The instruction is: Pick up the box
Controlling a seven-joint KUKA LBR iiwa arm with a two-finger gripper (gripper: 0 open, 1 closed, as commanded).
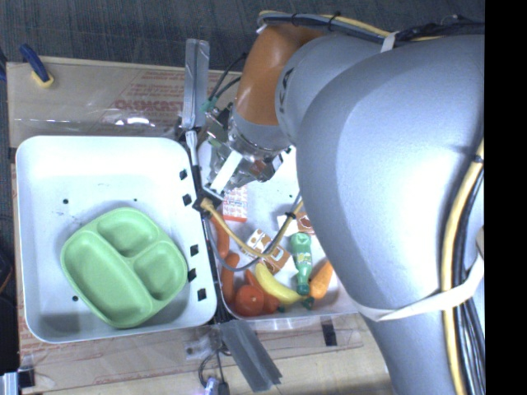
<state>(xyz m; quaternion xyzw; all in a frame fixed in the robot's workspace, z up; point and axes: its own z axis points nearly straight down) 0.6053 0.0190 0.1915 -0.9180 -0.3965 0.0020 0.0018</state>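
Box (pixel 235 206): small red-and-white carton lying flat on the floor of the right bin (pixel 274 197), upper-left part, close to the wall that divides the 2 bins. Long axis runs approx top-to-bottom of the view, slightly tilted. Nothing rests on it.

Gripper (pixel 230 174) hangs just above the box's upper end in the view, w/ the wrist and orange band over it. So the box lies just below and a bit right of the gripper, nearly touching or overlapping it from this angle. Can't tell if the gripper is spread or closed, as the wrist hardware hides it, and nothing visibly held.

Judgement: approach stage, grasp not yet made. Next move prob needs a short shift toward the view's bottom to centre over the carton, closing across its short side, i.e. left-right in the view. Risk: divider wall is near on the left, little room on that side.

2nd small box (pixel 259 242), orange/white, sits lower in the same bin, near but apart from the 1st, so the target could be confused. Beyond it: banana (pixel 276 285), green bottle (pixel 300 257), carrot (pixel 322 277), tomato (pixel 249 299), all crowded at the bin's lower end.

Left bin (pixel 49 179) holds a green divided plate (pixel 123 266). Both bins sit on the bench (pixel 90 89).
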